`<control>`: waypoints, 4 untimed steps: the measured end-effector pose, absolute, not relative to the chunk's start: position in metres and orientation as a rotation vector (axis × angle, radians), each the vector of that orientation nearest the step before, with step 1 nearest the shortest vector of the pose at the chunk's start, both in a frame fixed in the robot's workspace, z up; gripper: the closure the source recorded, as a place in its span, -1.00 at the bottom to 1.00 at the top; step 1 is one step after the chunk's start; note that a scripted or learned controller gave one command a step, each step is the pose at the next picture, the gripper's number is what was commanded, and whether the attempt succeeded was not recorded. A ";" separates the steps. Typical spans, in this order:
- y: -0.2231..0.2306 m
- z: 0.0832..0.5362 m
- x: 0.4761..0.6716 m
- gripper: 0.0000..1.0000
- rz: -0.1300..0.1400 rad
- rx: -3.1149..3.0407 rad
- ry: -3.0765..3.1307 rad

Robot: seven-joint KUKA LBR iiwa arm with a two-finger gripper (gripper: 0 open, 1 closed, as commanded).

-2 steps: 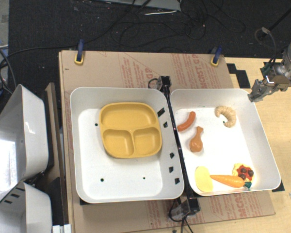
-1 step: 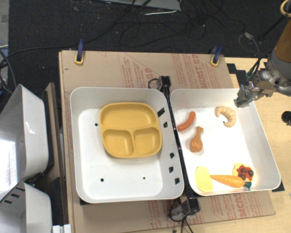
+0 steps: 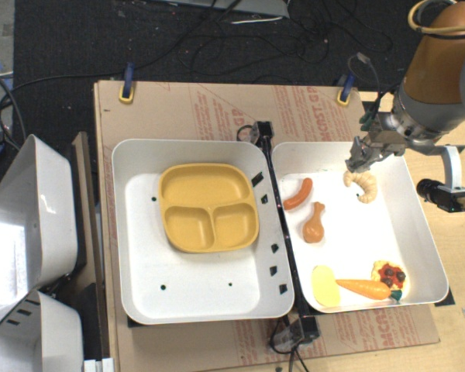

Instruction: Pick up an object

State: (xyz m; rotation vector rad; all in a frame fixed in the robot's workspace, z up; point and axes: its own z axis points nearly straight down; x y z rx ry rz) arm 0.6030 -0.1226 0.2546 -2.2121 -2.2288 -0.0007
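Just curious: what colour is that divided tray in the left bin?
Yellow, a mustard shade; the divided tray shows plainly in the camera view.

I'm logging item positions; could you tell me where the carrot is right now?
The carrot lies in the right bin, near its front edge, between the yellow piece and the pizza slice.

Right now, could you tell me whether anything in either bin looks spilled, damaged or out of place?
Nothing stands out. The yellow divided plate lies flat in the left bin; the toy foods lie separately in the right bin, and the hand hovers above the pale croissant.
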 end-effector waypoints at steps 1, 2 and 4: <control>-0.068 0.239 0.596 1.00 0.001 -2.211 -2.228; -0.018 0.246 0.591 1.00 -0.001 -2.211 -2.230; 0.084 0.242 0.575 1.00 -0.002 -2.210 -2.231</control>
